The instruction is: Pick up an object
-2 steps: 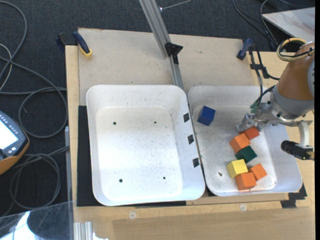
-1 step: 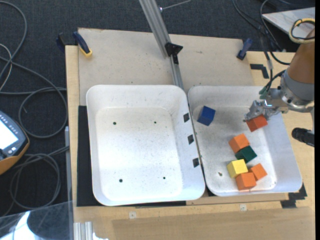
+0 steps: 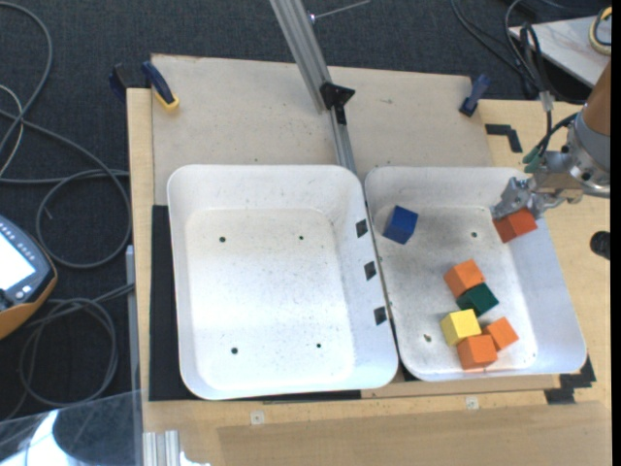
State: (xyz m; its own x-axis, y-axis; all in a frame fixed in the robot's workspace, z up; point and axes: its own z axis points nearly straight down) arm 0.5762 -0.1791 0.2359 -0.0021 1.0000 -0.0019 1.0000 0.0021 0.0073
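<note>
Arm (image 3: 594,124) comes in from the right edge, upper right of the right bin (image 3: 558,304). Only its lower part is in view: grey wrist w/ cables on it, angled down and to the left toward the bin's upper right corner. Gripper (image 3: 514,212) sits at the end of the wrist, low over the bin's right rim near that corner, fingers pointing down-left.

Red-orange block (image 3: 516,225) is right at the gripper tip, touching or just under the fingers, over the bin's upper right part. Can't tell how wide the fingers are apart, or whether the block is actually pinched betw. them or just lying against them; the metal parts overlap the block's top.

Other things in the right bin: blue block (image 3: 400,223) in the upper left part, well apart from the gripper. Cluster toward the lower middle: orange block (image 3: 464,277), dark green block (image 3: 479,298) touching just below it, yellow block (image 3: 460,325) below-left of the green, two more orange blocks (image 3: 488,343) beside the yellow at the cluster's lower right.

Left bin (image 3: 184,260) lies beside the right bin, their rims overlapping along the middle. A grey metal bar (image 3: 303,42) runs diagonally from the top of view down to where the bins meet.
</note>
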